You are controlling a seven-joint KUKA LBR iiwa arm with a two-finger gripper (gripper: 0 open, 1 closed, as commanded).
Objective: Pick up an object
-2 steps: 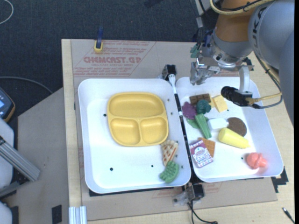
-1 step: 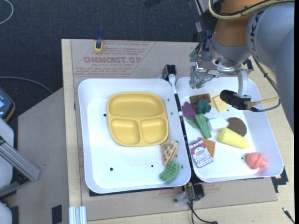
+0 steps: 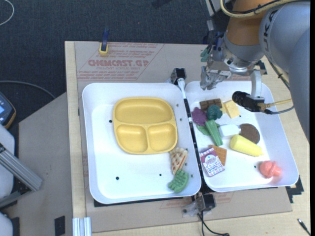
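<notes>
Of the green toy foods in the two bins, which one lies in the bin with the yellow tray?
The green leafy piece at the left bin's near right corner, beside the waffle piece. The other green pieces lie in the right bin.

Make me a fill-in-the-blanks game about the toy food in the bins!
1. The yellow tray has ___ compartments.
2. The yellow tray lies in the ___ bin.
3. The waffle lies just above the ___ toy at that bin's bottom edge.
4. The gripper hangs over the ___ bin's top edge.

Missing words: three; left; green; right
</notes>
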